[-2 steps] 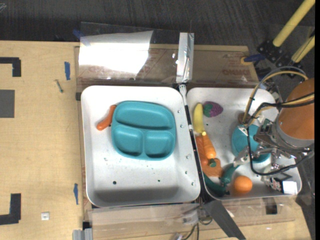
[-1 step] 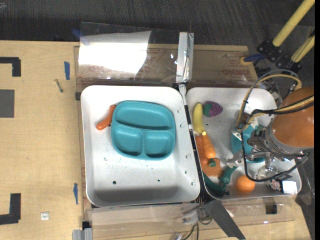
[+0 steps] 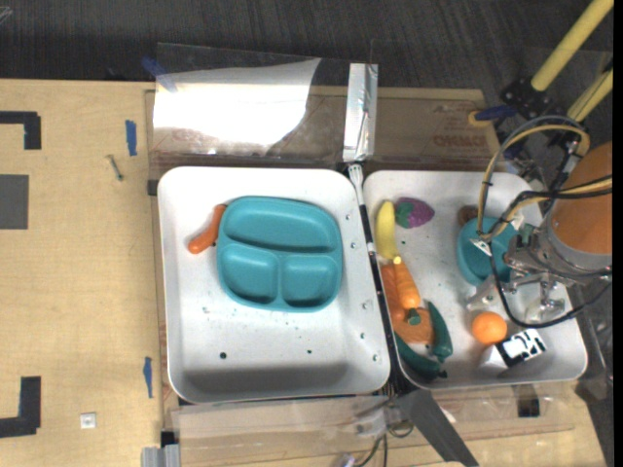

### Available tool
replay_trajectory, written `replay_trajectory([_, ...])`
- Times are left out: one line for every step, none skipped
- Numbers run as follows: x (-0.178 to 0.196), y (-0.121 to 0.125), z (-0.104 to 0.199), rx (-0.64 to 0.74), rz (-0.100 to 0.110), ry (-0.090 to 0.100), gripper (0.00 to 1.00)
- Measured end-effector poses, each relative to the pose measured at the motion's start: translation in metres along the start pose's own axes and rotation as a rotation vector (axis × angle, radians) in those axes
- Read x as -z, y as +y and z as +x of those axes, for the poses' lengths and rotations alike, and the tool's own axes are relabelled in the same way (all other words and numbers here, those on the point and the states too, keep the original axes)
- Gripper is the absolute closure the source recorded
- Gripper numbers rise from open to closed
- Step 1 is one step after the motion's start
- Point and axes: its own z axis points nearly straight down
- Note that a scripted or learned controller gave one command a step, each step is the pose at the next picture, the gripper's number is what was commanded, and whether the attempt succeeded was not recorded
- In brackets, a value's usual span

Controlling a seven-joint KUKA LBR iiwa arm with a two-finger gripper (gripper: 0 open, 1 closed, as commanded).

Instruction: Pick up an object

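My gripper (image 3: 531, 288) hangs low over the right side of the right bin (image 3: 443, 185), below the arm's orange band (image 3: 589, 217). An orange ball (image 3: 490, 328) lies just to its lower left, and a black and white block (image 3: 522, 347) sits right below it. A teal cup (image 3: 479, 251) stands to the gripper's upper left, partly covered by cables. Along the bin's left wall lie a yellow banana (image 3: 386, 230), a purple piece (image 3: 416, 212), an orange carrot (image 3: 406, 300) and a dark green piece (image 3: 435, 343).
The left bin (image 3: 195, 339) bears a teal divided plate (image 3: 280, 251) with an orange sausage-shaped toy (image 3: 205, 233) at its left edge. A clear plastic sheet (image 3: 234, 105) lies behind the bins. Yellow poles (image 3: 574, 37) stand at the upper right.
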Motion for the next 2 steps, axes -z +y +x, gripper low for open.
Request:
replay_trajectory([0.000,0.027,0.012,-0.111,0.005,-0.001,0.00])
replay_trajectory([0.000,0.038,0.030,-0.029,0.005,-0.007,0.00])
